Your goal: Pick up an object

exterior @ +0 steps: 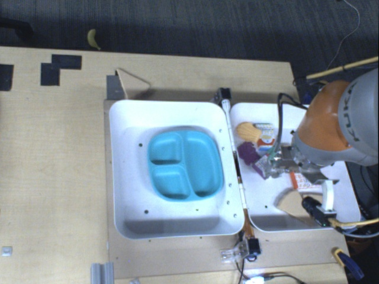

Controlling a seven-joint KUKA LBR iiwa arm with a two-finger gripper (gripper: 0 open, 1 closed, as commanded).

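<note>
Inspecting from the remote station: I record the following.

Arm (pixel 331 129): grey with an orange band, reaching in from the bench's right edge and bent down over the right bin.

Hand (pixel 269 165): low inside the right bin (pixel 263 220), near its left wall; I cannot tell whether it grips anything.

Purple object (pixel 249 154): lying in the right bin close to the left wall, just beside the hand on its left; contact cannot be confirmed.

Tan and white object (pixel 253 131): near the right bin's far left corner, beyond the purple one.

Orange and white item (pixel 302 182): partly hidden under the wrist, toward the bin's middle.

Tan flat piece (pixel 293 205): near the right bin's near wall.

Left bin (pixel 127 176): touching the right bin along its inner wall; I see a blue divided tray (pixel 185 163) resting at its middle, three compartments showing.

Bench (pixel 53 176): pale wood, black tape marks (pixel 58 67) at the far left corner.
</note>
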